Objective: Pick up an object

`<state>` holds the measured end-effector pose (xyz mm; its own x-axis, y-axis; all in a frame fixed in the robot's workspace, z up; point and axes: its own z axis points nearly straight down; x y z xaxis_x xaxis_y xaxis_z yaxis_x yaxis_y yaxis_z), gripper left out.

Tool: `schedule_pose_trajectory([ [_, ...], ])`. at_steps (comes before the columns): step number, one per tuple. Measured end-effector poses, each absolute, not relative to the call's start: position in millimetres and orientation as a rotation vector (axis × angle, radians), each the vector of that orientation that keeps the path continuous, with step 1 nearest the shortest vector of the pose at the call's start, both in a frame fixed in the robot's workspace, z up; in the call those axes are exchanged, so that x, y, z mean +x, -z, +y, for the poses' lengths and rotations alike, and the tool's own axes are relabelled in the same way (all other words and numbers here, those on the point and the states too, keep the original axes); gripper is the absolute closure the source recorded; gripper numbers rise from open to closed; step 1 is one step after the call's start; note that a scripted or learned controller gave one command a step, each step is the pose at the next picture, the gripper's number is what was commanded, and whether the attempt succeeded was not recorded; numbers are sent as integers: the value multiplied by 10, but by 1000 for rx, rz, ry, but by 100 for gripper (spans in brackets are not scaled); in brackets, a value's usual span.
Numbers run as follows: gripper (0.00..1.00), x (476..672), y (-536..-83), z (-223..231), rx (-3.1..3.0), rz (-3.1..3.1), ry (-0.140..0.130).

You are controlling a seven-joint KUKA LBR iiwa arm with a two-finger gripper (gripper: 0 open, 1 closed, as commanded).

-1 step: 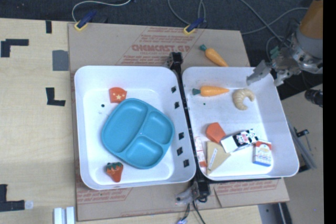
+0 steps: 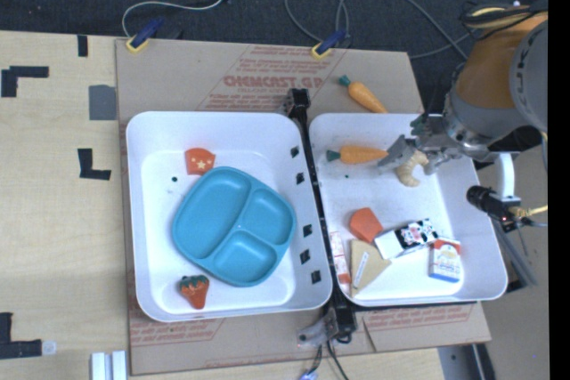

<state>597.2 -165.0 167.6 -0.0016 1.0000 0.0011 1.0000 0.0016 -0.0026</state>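
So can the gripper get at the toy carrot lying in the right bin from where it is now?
Probably yes. The gripper sits right at the carrot's thick end inside the right bin, with bare white floor around the carrot and nothing lying over it.

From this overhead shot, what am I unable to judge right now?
- Tool: its fingers blur into a pale object, so grip state and contact with the carrot are unreadable.
- Small packets in the right bin: print too small to read.
- Arm: cut off by the right edge.
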Motion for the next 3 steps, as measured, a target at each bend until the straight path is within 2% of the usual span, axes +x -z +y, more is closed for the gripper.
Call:
schedule_pose_trajectory([
  [1,0,5434,-980,-1291,-2217,-2220,-3],
  [2,0,5301,-864,-1029,-2225,-2226,2],
  [3,100,5307,-960,-1030,-2226,-2226,3],
])
